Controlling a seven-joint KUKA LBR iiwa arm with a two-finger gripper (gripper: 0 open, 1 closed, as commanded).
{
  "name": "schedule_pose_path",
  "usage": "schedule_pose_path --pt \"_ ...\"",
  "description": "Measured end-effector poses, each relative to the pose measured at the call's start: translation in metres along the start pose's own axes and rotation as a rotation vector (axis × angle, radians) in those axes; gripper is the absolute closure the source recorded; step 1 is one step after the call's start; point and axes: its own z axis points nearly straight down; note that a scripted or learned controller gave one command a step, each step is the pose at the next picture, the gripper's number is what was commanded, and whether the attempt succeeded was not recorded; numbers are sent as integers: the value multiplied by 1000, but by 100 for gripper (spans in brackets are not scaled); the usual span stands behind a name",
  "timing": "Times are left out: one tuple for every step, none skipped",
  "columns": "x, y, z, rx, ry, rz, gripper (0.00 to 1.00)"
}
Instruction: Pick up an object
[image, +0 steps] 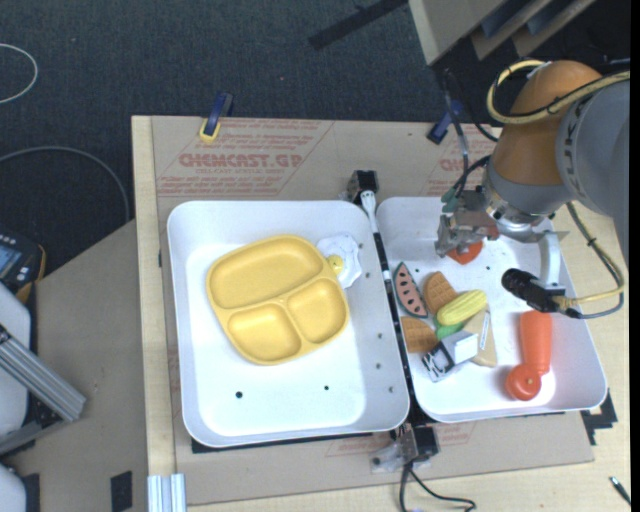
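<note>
My gripper (458, 236) hangs low over the back of the right bin (575, 385), under the grey arm with its orange band. A small red object (466, 253) lies right beneath it, partly hidden by the gripper; whether they touch I cannot tell. Nearer the front lie a watermelon slice (404, 291), a brown bread-like piece (438, 290), a yellow-green corn cob (461, 307), a pale wedge (486, 346), a small black-and-white item (446, 356) and an orange bottle (530, 356).
The left bin (270, 410) holds a yellow divided plate (276, 300) with a fried egg toy (338, 257) at its back right corner. A black part with a cable (526, 286) juts over the right bin beside the gripper. Both bins sit on a cardboard sheet (240, 155).
</note>
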Motion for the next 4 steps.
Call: schedule_pose_path --pt "4 -6 -60 -1 0 0 100" --pt "4 -4 -81 1 0 1 100" --pt "55 -35 -89 9 4 -3 100" --pt "108 -60 -88 11 4 -4 100"
